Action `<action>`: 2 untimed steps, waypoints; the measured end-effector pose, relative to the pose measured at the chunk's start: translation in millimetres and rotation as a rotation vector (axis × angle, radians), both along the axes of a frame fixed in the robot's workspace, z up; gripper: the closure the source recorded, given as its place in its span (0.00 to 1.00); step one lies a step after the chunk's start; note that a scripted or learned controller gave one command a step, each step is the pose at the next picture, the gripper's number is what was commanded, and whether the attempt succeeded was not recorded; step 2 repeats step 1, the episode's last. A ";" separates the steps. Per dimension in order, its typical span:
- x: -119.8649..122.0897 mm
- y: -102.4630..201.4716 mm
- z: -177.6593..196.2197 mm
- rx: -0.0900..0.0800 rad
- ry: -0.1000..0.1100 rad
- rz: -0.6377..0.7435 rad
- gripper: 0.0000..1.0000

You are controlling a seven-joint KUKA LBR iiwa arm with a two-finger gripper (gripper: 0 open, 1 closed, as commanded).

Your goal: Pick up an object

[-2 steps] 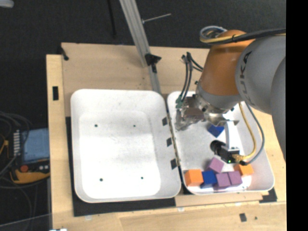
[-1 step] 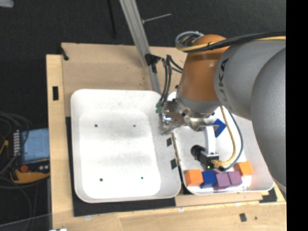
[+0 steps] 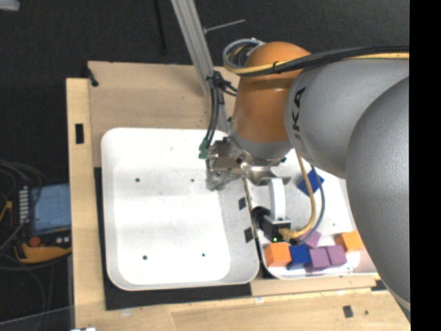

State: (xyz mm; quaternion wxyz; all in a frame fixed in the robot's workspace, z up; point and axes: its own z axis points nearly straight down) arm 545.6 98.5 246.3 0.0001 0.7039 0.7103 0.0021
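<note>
Camera view: I see the arm (image 3: 358, 116) coming in from the right, big and grey, with the orange band (image 3: 265, 95) over the upper part of the right bin (image 3: 324, 273). The pincer (image 3: 220, 165) sits below the band, over the strip where the left bin (image 3: 158, 205) meets the right one, by the left bin's upper right corner. It is seen from above and is a metallic clump, so I cannot tell how far it is open, and I cannot see anything in it.

The task's things are all in the right bin, bunched at its near edge. An orange block (image 3: 278, 254) is leftmost, with a blue block (image 3: 300, 255) touching it on the right. Next come the purple blocks (image 3: 327, 256), side by side in the same row. A second orange block (image 3: 350, 241) is just behind the row's right end. A blue piece (image 3: 311, 180) lies farther back, partly hidden by the arm and apart from the row. All of them are well apart from the pincer.

The left bin's floor is white with a few dark dots. Both bins rest on the pale wood tabletop (image 3: 138, 88). A slanted metal pole (image 3: 189, 26) rises behind the bins. A blue box (image 3: 52, 209) sits off the tabletop's left side.
</note>
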 end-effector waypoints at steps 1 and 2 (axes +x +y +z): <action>0.1 -3.4 -1.3 -0.002 0.003 -0.006 0.00; 0.1 -3.4 -1.3 -0.002 0.003 -0.006 0.00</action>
